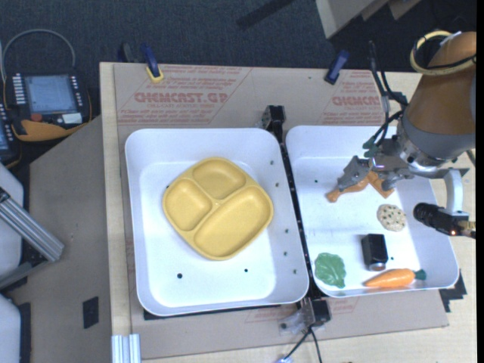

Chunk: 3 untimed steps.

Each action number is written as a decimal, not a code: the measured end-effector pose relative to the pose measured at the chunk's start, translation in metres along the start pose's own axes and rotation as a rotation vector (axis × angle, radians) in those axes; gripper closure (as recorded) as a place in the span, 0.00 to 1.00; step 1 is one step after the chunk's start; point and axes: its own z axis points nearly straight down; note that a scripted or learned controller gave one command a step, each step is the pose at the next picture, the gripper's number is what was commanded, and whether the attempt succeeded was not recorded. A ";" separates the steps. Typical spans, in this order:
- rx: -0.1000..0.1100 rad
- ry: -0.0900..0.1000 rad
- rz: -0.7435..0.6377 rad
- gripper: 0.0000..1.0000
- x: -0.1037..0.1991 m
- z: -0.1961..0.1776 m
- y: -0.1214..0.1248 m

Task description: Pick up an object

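In the right bin (318,157), my gripper (367,182) hangs low over an orange-brown object (339,193). The object's left end sticks out toward the bin's middle, and its right end lies under the gripper. The two grey fingers (351,175) stand apart, one on either side of that end, so the gripper is open. I cannot tell whether they touch it. A speckled cookie (391,216) lies just right of and below the gripper. Nearer the front lie a black block (373,249), an orange carrot (391,279) and a green leaf (330,269).
The left bin (140,203) holds a yellow divided plate (218,207). A black clamp (274,116) sits at the back between the bins. The arm's grey and orange body (446,89) looms over the right bin's back right corner.
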 end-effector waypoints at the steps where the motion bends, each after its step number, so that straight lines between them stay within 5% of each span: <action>1: -0.015 -0.002 -0.003 0.00 0.000 -0.008 0.003; 3: -0.011 -0.001 -0.002 0.00 0.000 0.093 -0.001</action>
